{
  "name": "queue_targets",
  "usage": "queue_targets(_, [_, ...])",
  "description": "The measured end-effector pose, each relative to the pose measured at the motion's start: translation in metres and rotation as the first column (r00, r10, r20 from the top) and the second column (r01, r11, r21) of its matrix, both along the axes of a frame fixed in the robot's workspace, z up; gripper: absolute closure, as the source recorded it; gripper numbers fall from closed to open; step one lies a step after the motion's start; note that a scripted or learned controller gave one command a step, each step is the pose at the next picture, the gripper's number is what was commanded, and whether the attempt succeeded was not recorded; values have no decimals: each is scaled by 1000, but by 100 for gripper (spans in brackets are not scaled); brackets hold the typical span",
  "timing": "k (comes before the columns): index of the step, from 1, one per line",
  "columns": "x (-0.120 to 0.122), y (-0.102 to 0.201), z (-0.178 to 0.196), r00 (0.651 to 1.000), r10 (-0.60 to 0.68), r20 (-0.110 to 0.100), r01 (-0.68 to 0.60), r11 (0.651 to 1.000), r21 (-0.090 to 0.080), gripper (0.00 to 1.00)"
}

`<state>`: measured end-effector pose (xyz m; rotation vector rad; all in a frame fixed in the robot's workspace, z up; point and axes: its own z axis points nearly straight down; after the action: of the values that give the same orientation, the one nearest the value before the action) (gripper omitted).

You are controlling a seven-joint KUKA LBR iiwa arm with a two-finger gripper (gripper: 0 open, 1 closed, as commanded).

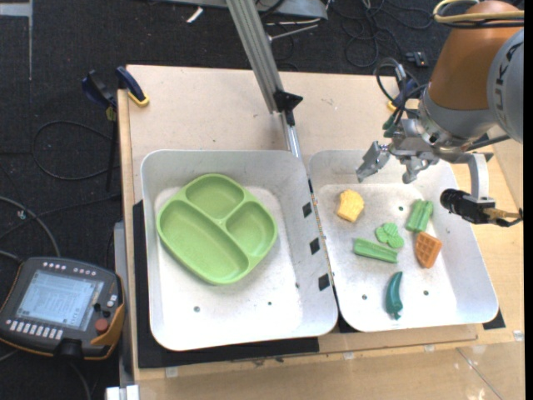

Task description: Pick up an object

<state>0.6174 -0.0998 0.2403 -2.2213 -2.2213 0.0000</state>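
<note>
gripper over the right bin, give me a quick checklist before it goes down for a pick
1. Gripper free of any load: ok, nothing shows between its fingers, which stand spread.
2. Gripper above the right bin: ok, it hangs over the bin's far edge.
3. Target under the gripper: not ok, the yellow piece is the closest thing and lies nearer the camera.
4. Yellow piece free to grab: ok, it lies apart from the other toys.
5. Other picks free: not ok, the green pieces crowd together and the orange waffle lies close beside them.
6. Gripper height over the bin floor: cannot tell from this slant.
</note>
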Motion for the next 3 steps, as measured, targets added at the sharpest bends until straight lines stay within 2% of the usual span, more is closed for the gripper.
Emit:
queue_targets(1, [1,0,10,1000,1,2,-1,1000,0,100])
queue_targets(2, [-30,40,18,1000,7,-2,-7,1000,2,100])
queue_targets(3, [-49,75,-49,1000,6,-8,-6,1000,2,100])
